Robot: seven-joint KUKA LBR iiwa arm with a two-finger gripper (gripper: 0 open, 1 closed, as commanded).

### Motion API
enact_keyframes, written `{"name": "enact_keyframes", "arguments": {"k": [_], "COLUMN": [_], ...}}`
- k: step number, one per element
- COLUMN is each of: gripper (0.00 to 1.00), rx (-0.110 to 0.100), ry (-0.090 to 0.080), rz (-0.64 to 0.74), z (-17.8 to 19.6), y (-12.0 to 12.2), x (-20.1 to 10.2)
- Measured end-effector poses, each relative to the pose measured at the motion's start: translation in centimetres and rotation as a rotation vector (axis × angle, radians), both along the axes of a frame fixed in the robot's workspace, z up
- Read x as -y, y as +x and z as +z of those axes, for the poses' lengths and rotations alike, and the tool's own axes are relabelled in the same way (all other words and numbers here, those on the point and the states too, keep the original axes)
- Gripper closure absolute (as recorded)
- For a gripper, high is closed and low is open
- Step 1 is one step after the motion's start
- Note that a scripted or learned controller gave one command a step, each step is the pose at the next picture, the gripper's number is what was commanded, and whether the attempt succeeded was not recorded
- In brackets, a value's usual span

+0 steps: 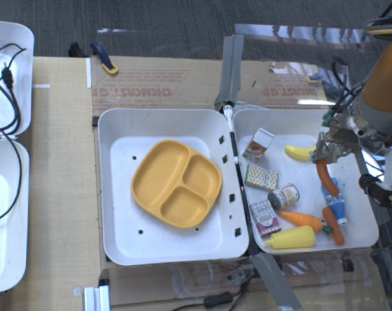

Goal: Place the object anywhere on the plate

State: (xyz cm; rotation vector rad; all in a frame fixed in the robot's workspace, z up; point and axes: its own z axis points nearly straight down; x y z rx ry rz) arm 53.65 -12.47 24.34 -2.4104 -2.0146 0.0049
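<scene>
Nearest us, a yellow squeeze bottle [291, 238] lies in the right bin [370, 238]. We cannot tell how the jaws [330, 149] stand above an orange sausage [323, 175]. The yellow plate [176, 183] sits in the left bin [111, 193].

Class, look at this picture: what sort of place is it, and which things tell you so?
Probably a robotics lab test bench. Two shallow white bins sit side by side, one holding a yellow divided plate, the other toy food such as a banana, with a robot arm reaching in.
</scene>
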Motion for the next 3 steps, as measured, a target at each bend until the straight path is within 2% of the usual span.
{"name": "enact_keyframes", "arguments": {"k": [1, 2, 3], "gripper": [1.00, 1.00, 1.00], "rx": [-0.001, -0.002, -0.001], "ry": [0.001, 0.001, 0.001], "rz": [0.086, 0.257, 0.389], "z": [1.1, -5.3, -1.0], "y": [-2.4, -2.1, -0.3], "x": [-11.1, -18.3, -23.1]}}
